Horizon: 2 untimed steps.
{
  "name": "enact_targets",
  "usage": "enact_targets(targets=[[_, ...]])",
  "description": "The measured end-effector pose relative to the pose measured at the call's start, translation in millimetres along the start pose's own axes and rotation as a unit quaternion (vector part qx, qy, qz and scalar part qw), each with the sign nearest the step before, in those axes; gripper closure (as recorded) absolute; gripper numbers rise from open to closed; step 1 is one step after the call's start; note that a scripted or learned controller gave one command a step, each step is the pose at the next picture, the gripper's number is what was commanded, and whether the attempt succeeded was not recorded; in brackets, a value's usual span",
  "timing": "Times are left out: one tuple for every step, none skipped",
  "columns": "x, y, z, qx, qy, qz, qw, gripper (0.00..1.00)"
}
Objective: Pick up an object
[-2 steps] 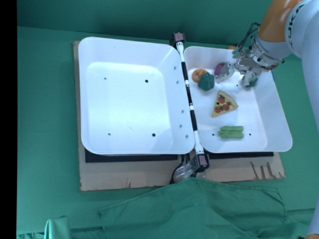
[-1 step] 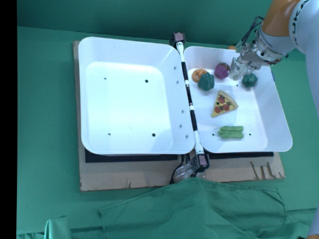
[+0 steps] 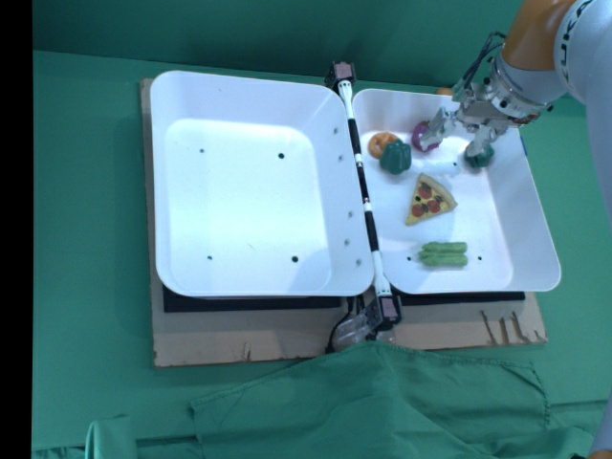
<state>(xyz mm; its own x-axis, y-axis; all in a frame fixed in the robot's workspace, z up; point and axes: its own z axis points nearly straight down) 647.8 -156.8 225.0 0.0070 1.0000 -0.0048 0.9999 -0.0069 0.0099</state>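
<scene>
The right bin (image 3: 531,228) holds several toy foods. A pizza slice (image 3: 427,200) lies near its middle, with a green bean pod bundle (image 3: 443,253) in front of it. An orange piece (image 3: 382,142) and a dark green pepper (image 3: 396,159) sit by the divider. A purple piece (image 3: 424,137) lies at the back. My gripper (image 3: 457,143) hangs over the back of this bin, open, with its left finger beside the purple piece and its right finger at a small green piece (image 3: 478,158). Nothing shows between the fingers.
The left bin (image 3: 172,103) stands next to the right one, separated by a black-and-white divider rail (image 3: 361,187). Both rest on a cardboard sheet (image 3: 239,347). Green cloth (image 3: 382,404) bunches at the front.
</scene>
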Motion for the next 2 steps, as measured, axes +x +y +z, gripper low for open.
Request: enact_targets(targets=[[16, -53, 39, -0.002, 0.0, -0.001, 1.0, 0.0], [51, -4, 39, -0.002, -0.001, 0.0, 1.0, 0.0]])
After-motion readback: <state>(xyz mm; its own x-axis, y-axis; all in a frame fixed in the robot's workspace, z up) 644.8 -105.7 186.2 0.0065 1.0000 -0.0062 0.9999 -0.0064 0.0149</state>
